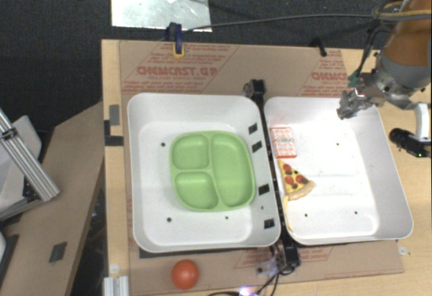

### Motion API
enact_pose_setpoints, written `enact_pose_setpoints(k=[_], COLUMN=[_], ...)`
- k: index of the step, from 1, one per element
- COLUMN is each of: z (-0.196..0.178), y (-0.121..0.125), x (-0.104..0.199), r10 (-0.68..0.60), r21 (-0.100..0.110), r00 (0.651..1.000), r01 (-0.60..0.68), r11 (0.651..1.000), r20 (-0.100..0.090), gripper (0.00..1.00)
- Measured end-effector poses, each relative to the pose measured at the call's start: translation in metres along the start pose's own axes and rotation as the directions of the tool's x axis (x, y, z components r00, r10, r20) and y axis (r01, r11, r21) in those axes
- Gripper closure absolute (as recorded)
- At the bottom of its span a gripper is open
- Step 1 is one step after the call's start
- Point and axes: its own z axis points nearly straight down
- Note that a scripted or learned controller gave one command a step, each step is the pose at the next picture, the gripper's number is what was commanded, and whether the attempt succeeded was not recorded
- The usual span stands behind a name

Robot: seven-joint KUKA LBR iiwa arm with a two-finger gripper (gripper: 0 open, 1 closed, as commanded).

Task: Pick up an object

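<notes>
gripper point(349, 107) fingers small, blurred, indistinct

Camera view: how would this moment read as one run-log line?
gripper: over right bin's far corner, holding nothing | pizza slice: in right bin | green tray: left bin

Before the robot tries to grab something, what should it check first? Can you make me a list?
1. Is there something to pick? Ok: a pizza slice toy and a small red-and-white card lie in the right bin.
2. Is the gripper above a target? Not ok: it sits over the bin's far right corner, apart from both.
3. Are the jaws open? Cannot tell, too small and blurred.
4. Is the pizza slice easy to reach? Not ok: it lies close to the bin's left wall.
5. Is the green divided plate out of the way? Ok: it is in the left bin.
</notes>
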Motion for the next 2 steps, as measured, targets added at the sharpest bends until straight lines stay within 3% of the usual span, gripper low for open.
enact_pose_setpoints(k=[1,2], z=[-0.064,-0.067], y=[0.000,0.001], x=[-0.003,0.052], r10=[-0.002,-0.007], r21=[0.002,0.006], r00=[1.000,1.000], r01=[0.002,0.007], r11=[1.000,1.000], r20=[0.000,-0.003], gripper=[1.00,1.00])
